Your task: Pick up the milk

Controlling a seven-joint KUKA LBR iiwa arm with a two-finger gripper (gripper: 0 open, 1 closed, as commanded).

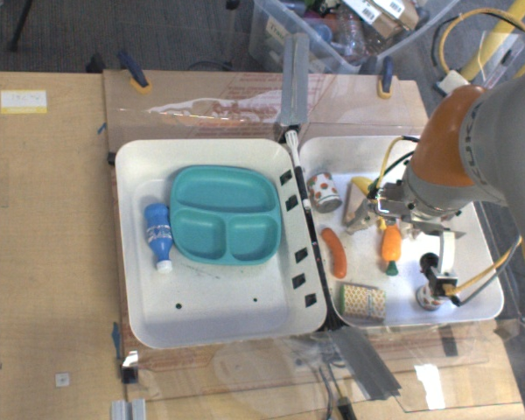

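Milk [157, 234]: taking the blue bottle with the white cap as the milk, no other candidate looks closer, though that is a judgement call. It lies flat on the floor of the left bin [219, 309], in the strip between the bin's left wall and the teal plate [226, 214], just beside the plate's left edge, maybe touching. Long axis runs far-to-near in the view, cap at the near end, tilted slightly right. The gripper [372, 215] is over the right bin [341, 151], low among the clutter there, with the carrot [390, 245] just beside it on the near side, the sausage [334, 252] to its near-left and the can [324, 191] to its left. Released or clenched: cannot tell, the wrist and cables cover it, and nothing is seen held. Key relation: the milk is well apart from the gripper, toward the view's left, across the divide [299, 234] between the bins and past the whole plate. Task looks not started on the right object. The next move likely needs a long traverse left, then a descent with the closing direction across the bottle's short width, i.e. left-right in the view. Risk: tight gap, so the plate rim or bin wall could block one side.
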